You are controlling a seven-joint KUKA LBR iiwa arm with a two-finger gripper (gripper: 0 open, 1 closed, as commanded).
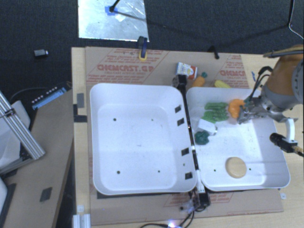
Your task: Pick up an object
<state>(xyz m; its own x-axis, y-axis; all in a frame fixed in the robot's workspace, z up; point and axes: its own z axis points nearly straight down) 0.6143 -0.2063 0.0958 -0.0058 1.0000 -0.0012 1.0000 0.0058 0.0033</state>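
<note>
The gripper [241, 114] hangs low over the right bin [266, 172], by its far edge, touching an orange ball [234, 107]; whether it grips, I cannot tell. Green pea pods [216, 112] lie beside, a tan disc [235, 167] toward the near edge.

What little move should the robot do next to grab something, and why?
Probably a small lift, to test the grasp. The end effector sits low in the right bin, right against the orange object, next to the green object. Whether it holds the orange object cannot be told, so rising slightly would likely show it.
</note>
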